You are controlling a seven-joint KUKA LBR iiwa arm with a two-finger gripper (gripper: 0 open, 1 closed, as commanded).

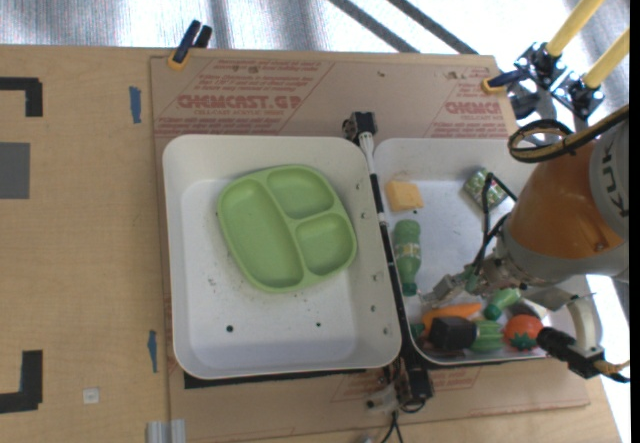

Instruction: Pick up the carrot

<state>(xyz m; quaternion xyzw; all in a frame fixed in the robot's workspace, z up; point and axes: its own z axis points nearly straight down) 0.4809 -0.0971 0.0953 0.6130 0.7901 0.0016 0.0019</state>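
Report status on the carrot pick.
Gripper low in right bin, fingers unclear. Carrot lying just below it, not held. Black item and green pieces crowd it.

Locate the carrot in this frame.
The carrot lies in the right bin, near its front edge, just under the gripper and beside a black item.

A green divided plate [288, 227] with three compartments lies in the left white bin [200, 331], which sits on the brown tabletop [80, 231]. In the right bin [440, 163] a yellow wedge [404, 195] lies near the far left corner, with a green bottle [407, 253] just below it along the left wall. A small green packet [483, 188] lies farther right, and a black object [451, 333] rests near the front wall.
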